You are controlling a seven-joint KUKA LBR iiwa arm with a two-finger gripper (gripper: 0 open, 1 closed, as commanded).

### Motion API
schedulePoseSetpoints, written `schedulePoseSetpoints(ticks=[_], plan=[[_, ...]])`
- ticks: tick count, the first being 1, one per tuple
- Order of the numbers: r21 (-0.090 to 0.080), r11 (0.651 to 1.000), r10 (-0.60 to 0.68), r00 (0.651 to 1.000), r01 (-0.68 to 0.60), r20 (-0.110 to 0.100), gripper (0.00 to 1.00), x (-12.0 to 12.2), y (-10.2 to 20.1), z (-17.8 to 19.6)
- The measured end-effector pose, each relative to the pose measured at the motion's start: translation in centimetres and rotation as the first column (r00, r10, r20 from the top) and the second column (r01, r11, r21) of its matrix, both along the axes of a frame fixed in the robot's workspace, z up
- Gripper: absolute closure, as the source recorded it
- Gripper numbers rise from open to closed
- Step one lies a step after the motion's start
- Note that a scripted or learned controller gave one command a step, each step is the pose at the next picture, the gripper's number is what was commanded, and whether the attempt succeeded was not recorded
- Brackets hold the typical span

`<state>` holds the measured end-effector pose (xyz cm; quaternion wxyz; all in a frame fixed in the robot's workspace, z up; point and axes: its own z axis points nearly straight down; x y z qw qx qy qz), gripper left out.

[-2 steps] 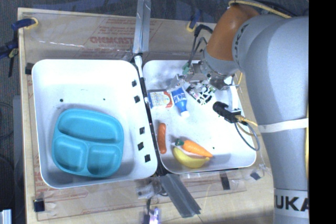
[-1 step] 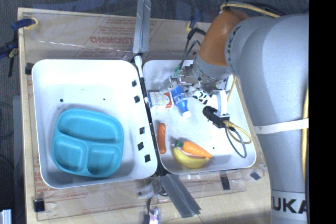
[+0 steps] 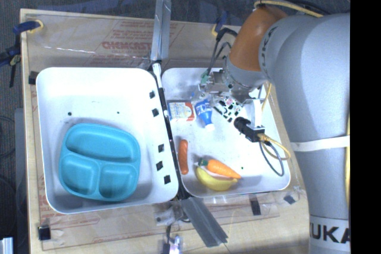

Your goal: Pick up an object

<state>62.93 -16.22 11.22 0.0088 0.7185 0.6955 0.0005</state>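
Hovering gripper (image 3: pixel 215 92) sat over the blue cup (image 3: pixel 205 114) in the right bin's (image 3: pixel 271 178) far half; grip state unreadable. Risk: carton (image 3: pixel 180 110) touching the cup could deflect it, causing a miss.

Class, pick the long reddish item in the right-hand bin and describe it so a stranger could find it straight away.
Start at the right bin, then go to its left wall beside the divider. There lies the sausage, lengthwise along that wall. It is slim and red-orange, unlike the pointed carrot resting on the yellow banana to its right.
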Motion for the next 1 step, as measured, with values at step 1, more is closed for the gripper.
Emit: schedulePoseSetpoints(ticks=[1], plan=[[0.012,0.964,-0.266,0.964,0.266,-0.014,1.00,1.46,5.12,10.60]])
